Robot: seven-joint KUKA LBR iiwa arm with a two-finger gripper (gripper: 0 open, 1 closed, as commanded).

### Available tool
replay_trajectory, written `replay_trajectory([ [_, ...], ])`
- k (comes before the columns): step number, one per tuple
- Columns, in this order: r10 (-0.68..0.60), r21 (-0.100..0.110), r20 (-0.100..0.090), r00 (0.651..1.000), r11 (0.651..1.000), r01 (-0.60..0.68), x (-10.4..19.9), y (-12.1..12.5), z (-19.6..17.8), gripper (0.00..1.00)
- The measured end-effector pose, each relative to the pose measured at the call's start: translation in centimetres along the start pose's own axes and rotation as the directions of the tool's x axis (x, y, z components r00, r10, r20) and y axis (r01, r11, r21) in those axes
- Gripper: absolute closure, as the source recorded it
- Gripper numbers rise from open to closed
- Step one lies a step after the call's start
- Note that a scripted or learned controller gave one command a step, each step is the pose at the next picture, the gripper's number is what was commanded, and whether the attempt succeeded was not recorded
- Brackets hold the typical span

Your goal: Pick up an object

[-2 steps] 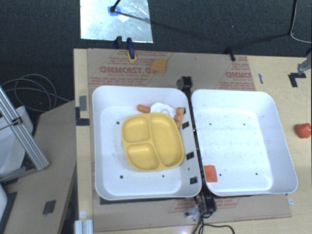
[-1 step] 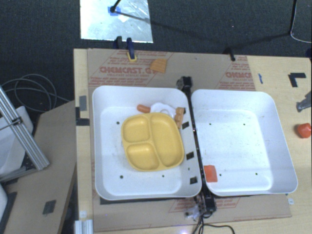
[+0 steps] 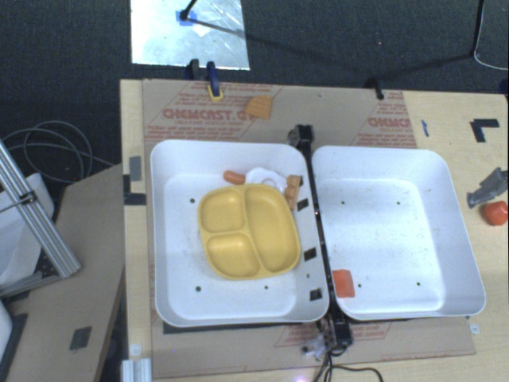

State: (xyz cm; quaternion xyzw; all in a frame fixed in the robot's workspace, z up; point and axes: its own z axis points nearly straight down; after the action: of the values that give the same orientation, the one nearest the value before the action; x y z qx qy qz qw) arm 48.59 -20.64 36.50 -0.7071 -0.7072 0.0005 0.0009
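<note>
A yellow divided plate (image 3: 248, 231) lies in the middle of the left bin (image 3: 176, 293). Behind it sit a small orange sausage-shaped piece (image 3: 234, 177), a white cup-like item (image 3: 265, 179) and a small brown block (image 3: 293, 188) near the bin's right wall. An orange-red block (image 3: 343, 282) rests in the front left corner of the right bin (image 3: 398, 237). My gripper (image 3: 482, 192) pokes in at the far right edge, outside the right bin and over the bench, with the orange band (image 3: 495, 212) beside it. It is far from every object.
A tan wedge (image 3: 258, 107) lies on the cardboard behind the left bin, near a blue-and-yellow clamp (image 3: 213, 80). A black divider (image 3: 312, 213) runs between the bins. A shiny sheet (image 3: 189, 22) lies on the dark floor behind the bench.
</note>
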Motion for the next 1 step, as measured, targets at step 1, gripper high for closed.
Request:
replay_trajectory([
  [1, -0.011, -0.011, 0.001, 1.0, 1.0, 0.011, 7.48, 0.2, -5.7, 0.0],
])
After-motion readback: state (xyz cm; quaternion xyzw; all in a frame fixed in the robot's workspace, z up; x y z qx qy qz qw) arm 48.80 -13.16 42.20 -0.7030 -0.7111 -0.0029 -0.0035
